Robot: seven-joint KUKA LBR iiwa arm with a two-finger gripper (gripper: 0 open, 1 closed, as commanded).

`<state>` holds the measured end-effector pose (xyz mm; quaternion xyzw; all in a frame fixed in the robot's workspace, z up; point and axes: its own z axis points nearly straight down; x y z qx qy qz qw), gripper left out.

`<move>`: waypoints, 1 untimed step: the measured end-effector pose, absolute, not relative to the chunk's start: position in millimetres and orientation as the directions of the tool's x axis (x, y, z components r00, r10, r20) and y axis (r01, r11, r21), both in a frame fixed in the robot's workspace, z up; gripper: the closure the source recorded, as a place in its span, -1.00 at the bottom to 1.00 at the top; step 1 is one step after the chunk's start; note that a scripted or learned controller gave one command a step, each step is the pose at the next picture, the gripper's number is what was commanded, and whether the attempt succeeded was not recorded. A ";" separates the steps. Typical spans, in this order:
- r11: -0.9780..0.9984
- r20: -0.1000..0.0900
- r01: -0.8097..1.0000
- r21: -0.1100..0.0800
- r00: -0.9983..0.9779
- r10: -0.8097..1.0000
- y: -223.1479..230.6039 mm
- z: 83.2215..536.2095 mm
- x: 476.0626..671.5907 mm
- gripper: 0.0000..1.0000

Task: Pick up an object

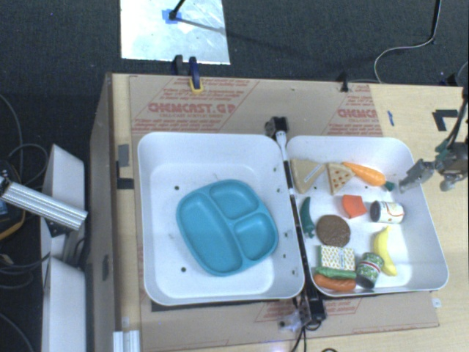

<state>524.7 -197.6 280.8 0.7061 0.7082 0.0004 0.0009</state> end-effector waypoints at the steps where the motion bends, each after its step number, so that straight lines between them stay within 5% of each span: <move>1: 0.001 0.000 1.000 0.000 -0.001 1.000 -206.2 173.9 558.0 -1.00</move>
